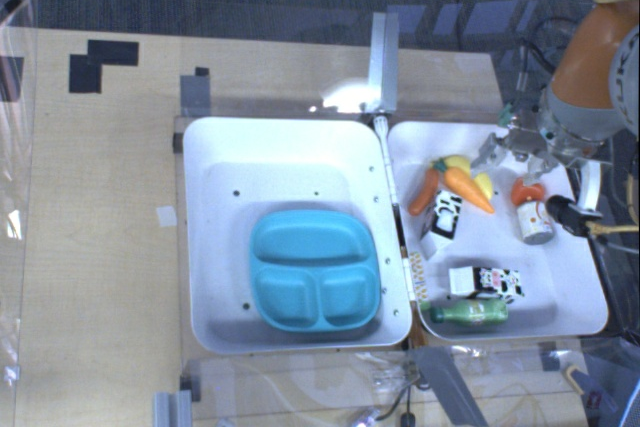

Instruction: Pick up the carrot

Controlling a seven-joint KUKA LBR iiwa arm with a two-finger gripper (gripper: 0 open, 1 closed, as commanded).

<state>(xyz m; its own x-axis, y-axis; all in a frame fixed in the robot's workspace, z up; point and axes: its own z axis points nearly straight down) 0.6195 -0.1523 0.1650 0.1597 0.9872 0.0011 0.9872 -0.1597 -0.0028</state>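
The carrot [469,188] is orange and tapered, lying at a slant in the upper middle of the right bin [570,290], its tip pointing down-right. It rests against a yellow fruit [458,162] and beside a second orange-red vegetable [426,191]. My gripper [515,155] hangs over the bin's upper right, a little right of and above the carrot. Its fingers [489,152] are spread open with nothing between them.
A white bottle with an orange cap [534,217] lies just below the gripper. A black-and-white carton [446,215], a cow-patterned carton [486,282] and a green bottle [468,313] fill the right bin's lower part. A blue divided plate [315,267] sits in the left bin [215,215].
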